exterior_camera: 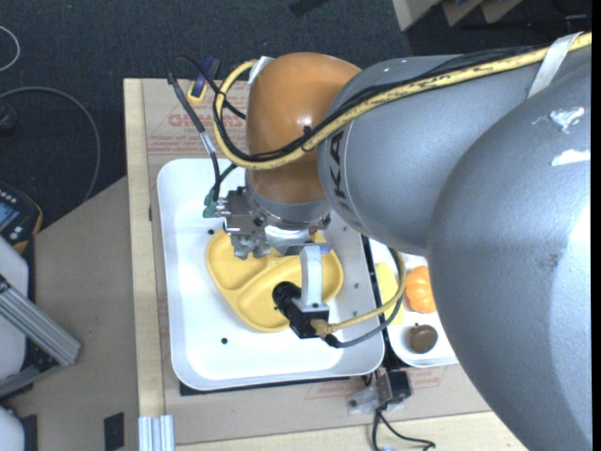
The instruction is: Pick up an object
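Note:
A yellow, soft-looking object (246, 289) lies in the middle of the left white bin (188, 261). My gripper (255, 245) points straight down onto the upper part of this yellow object, with the orange wrist band directly above it. The wrist and arm hide the gripper's tip and the object's far side. Whether the gripper touches or holds the object cannot be told.
The right bin (413, 357) is mostly covered by the arm. In the part that shows lie an orange object (421, 291), a small brown round object (423, 338) and a bit of something yellow (386, 276). A small dark speck (223, 340) sits on the left bin's floor.

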`<state>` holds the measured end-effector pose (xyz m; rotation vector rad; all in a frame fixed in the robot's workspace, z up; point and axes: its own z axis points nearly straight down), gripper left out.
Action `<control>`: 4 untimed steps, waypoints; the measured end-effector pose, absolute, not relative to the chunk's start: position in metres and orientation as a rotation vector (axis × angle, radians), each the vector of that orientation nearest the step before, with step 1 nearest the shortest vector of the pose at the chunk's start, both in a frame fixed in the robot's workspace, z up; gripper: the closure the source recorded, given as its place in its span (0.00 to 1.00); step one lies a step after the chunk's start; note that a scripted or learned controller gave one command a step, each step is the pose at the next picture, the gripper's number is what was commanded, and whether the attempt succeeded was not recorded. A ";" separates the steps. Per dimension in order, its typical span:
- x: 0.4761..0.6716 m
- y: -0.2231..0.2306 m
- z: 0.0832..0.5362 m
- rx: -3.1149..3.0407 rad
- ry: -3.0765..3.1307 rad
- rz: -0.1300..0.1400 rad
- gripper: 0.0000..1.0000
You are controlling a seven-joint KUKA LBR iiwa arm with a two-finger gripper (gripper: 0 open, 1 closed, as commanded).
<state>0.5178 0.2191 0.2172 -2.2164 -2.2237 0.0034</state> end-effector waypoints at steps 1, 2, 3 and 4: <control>0.566 0.225 0.295 -2.224 -2.228 -0.017 1.00; 0.509 0.224 0.268 -2.216 -2.219 0.011 1.00; 0.522 0.225 0.347 -2.223 -2.225 -0.015 1.00; 0.512 0.206 0.288 -2.222 -2.216 0.013 1.00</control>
